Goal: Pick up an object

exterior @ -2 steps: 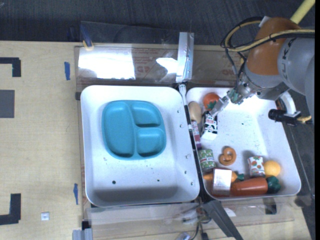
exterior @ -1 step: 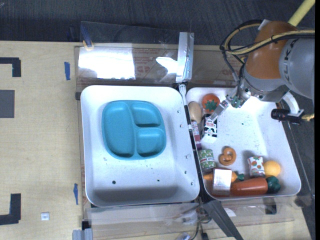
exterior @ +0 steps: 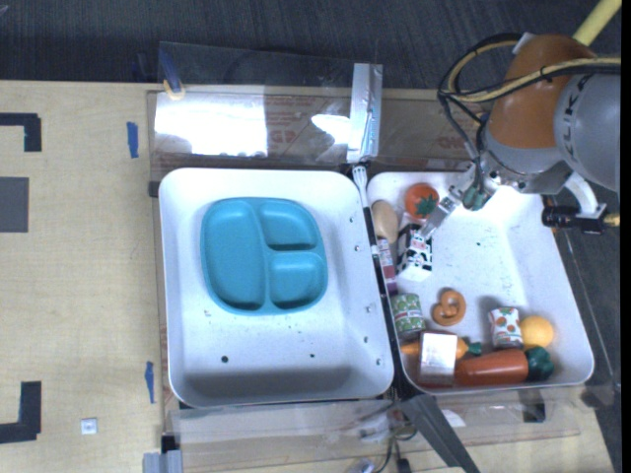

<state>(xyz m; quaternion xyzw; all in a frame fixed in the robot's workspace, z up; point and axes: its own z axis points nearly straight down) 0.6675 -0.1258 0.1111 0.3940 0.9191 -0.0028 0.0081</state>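
Note:
My gripper (exterior: 446, 208) hangs over the far part of the right bin (exterior: 552, 264), below the orange-banded wrist (exterior: 527, 87). It is just right of a red tomato (exterior: 421, 197) and above a black-and-white cow-patterned carton (exterior: 418, 252). I see nothing held in it. A beige bulb-shaped item (exterior: 384, 220) lies by the bin's left wall. Along the near side lie a green can (exterior: 407, 313), a brown pretzel (exterior: 449, 306), a small printed can (exterior: 505, 325), a yellow lemon (exterior: 538, 331), a white box (exterior: 439, 353) and a red bottle (exterior: 490, 366).
The left bin (exterior: 187, 343) holds a blue divided plate (exterior: 264, 253). A shiny metal divider (exterior: 365, 116) stands behind the seam between the bins. Black and yellow cables (exterior: 463, 97) loop beside the wrist.

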